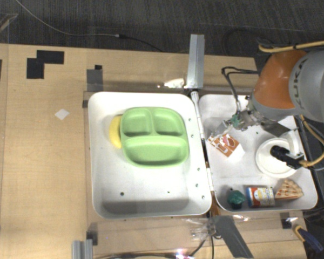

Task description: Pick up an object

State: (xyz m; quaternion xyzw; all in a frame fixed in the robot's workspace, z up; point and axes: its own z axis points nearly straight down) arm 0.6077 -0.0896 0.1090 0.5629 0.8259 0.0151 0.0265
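Nearest us, along the near wall of the right bin [248,172], a dark teal lump [236,198], a can [259,196] lying on its side and a tan wedge [289,189] sit in a row. They lie well apart from the gripper, so we judge them no hazard.

Farther in, the small orange-and-white packet [225,143] lies flat on the bin floor, near the wall shared with the left bin. We take it as the thing to pick up, since it is the object closest to the gripper.

Beyond it, the gripper [240,120] hangs just past the packet's far corner. We cannot tell whether it is open or closed, and we see nothing held in it.

The risks we judge from here:
- The packet is thin and flat, so a closing gripper may skate over it or pinch only a corner.
- The gripper sits off the packet's middle, so a straight descent may miss it or nudge it against the bin wall.

The packet lies cornerwise to the bin walls, like a diamond. Its long axis seems to run from near-left to far-right, with a silvery end pointing toward the gripper, though it looks nearly square.
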